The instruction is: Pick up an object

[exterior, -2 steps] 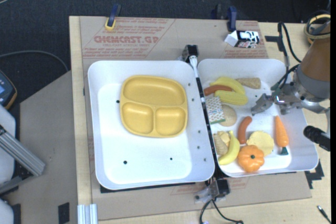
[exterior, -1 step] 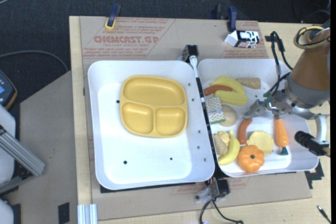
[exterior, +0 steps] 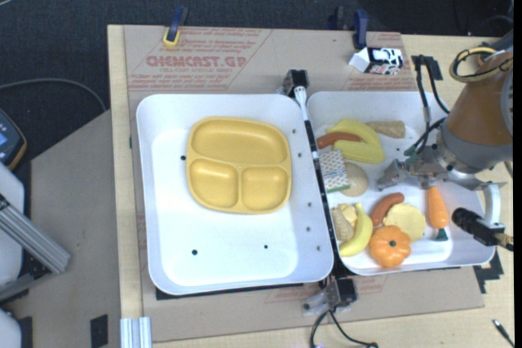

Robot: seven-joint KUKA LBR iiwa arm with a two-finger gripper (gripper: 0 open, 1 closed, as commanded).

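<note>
The right bin (exterior: 461, 258) holds several toy foods: a corn cob (exterior: 361, 144) with a red sausage (exterior: 336, 138) beside it, a beige root (exterior: 390, 129), a green-speckled block (exterior: 333, 169), a banana (exterior: 360, 231), a small orange pumpkin (exterior: 390, 247), a yellow slice (exterior: 407, 219), a second red sausage (exterior: 387, 205) and a carrot (exterior: 437, 208). My gripper (exterior: 410, 170) hangs low over the middle of this bin, just above the second sausage and left of the carrot. Nothing is visibly held in it.
The left bin (exterior: 155, 200) holds a yellow divided plate (exterior: 239, 165). The arm's orange band (exterior: 481, 114) and grey wrist cover the right bin's right side. Black cables (exterior: 426, 90) run along its far edge. A black-and-white tag (exterior: 377, 59) lies on the cardboard behind.
</note>
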